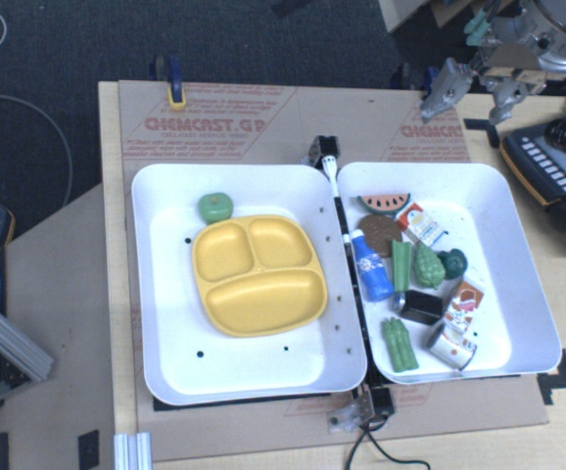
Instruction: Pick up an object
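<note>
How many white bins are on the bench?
2: the left white bin holds a yellow divided plate and a green apple; the right white bin holds the toy clutter.

Fixed overhead cam, slanted, both bins (156, 262)

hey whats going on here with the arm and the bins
A robot arm's gripper hangs above the bench past the far edge of the right bin, with nothing between its fingers. That bin holds a pile of small items, among them a watermelon slice and a blue bottle. The left bin holds a yellow divided plate and a green apple.
</note>
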Controlling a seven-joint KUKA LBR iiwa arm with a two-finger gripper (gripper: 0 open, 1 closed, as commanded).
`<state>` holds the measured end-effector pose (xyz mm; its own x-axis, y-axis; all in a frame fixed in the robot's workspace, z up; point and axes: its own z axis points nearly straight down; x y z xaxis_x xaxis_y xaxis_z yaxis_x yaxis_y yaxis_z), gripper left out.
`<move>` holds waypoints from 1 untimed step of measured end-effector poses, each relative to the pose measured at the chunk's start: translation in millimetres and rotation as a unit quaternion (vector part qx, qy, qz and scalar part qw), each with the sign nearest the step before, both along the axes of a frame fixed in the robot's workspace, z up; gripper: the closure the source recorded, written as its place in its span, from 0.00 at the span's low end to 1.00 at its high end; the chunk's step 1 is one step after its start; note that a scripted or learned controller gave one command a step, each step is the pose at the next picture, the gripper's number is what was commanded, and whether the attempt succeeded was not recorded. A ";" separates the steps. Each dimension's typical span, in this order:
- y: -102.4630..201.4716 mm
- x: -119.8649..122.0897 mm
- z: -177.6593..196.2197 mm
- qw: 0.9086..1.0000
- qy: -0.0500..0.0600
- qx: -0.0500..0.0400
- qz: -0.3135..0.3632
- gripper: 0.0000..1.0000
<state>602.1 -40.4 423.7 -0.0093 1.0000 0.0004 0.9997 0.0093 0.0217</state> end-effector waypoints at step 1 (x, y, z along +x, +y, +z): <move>-4.0 -0.8 -0.5 1.000 0.008 -0.001 -0.003 1.00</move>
